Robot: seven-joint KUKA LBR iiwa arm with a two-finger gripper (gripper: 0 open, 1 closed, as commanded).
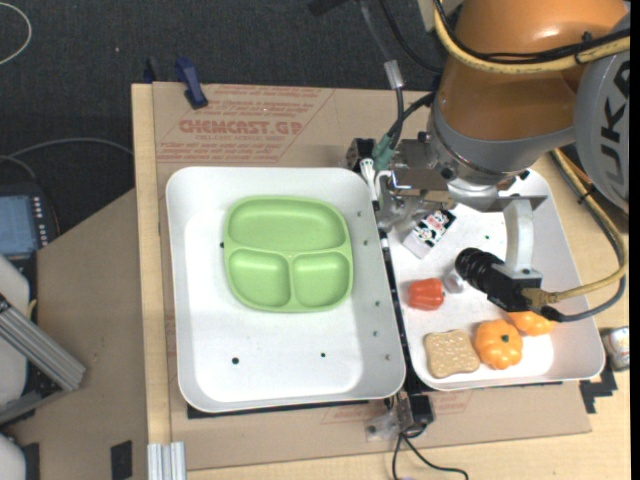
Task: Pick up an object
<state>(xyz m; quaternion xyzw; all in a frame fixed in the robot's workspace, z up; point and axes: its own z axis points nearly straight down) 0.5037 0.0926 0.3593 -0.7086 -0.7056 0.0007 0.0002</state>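
Note:
My gripper (402, 200) hangs low over the far left corner of the right bin (560, 363), under the grey and orange wrist. Just in front of it lies a small white item with black and red marks (432, 230), tilted; whether it touches the gripper I cannot tell. Nearer the front of the same bin lie a red pepper-like piece (426, 293), a tan slice of bread (450, 352), an orange pumpkin (498, 344) and a small orange piece (531, 321).
The left bin (200, 358) holds a green divided plate (288, 253). A ridge where the two bins meet runs just left of the gripper. Both bins rest on a brown board (250, 118), with cables at the back and right.

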